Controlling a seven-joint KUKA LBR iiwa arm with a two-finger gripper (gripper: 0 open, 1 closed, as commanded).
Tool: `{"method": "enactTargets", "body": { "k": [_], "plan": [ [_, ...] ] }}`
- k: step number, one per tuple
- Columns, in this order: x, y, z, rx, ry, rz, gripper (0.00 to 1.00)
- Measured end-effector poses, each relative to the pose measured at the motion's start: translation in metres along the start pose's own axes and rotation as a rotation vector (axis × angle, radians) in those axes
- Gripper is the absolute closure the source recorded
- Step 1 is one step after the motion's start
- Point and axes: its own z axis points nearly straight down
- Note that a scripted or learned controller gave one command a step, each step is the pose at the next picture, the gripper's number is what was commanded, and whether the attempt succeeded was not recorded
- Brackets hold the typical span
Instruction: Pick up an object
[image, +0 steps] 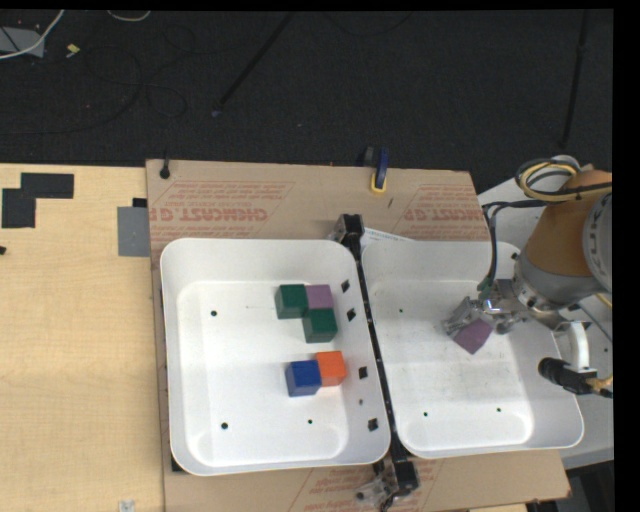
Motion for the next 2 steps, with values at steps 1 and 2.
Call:
{"method": "enactTargets", "body": {
  "k": [1, 2],
  "plan": [
    [-0.006, -0.010, 0.000, 0.000, 0.001, -0.001, 0.00],
    [-0.007, -0.009, -0.011, -0.001, 0.001, 0.001, 1.00]
  ]
}}
